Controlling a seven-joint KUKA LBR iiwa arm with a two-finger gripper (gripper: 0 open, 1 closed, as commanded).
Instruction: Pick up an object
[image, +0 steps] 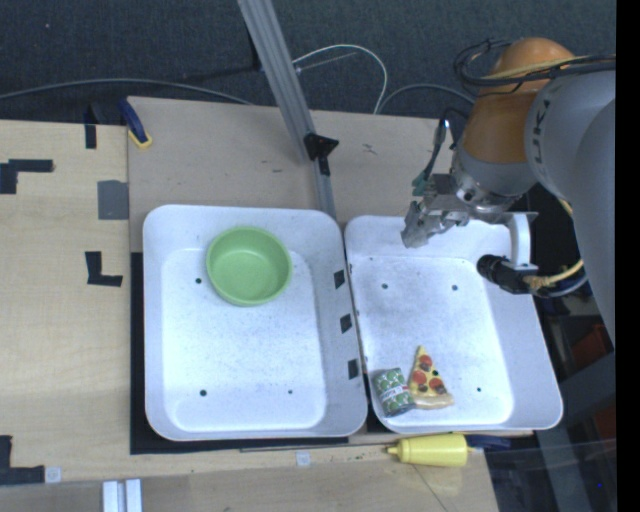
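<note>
Yellow and lying on its side, a squeeze bottle (432, 450) rests on the bench (230, 150) at the near edge, just outside the right bin (500, 330). Inside that bin, in its near left corner, sit 2 small things touching each other: a green can (390, 391) and a toy pizza slice (429, 380). The left bin (170, 330) holds 1 green bowl (248, 265) toward its far side. The gripper (420, 228) hangs over the far left corner of the right bin, well apart from the can and the pizza slice; whether it is open or closed I cannot tell, and nothing shows in it. My reading is that the pick has not begun. Next it needs to travel toward the near corner, settle over 1 of the pair, then descend.
</note>
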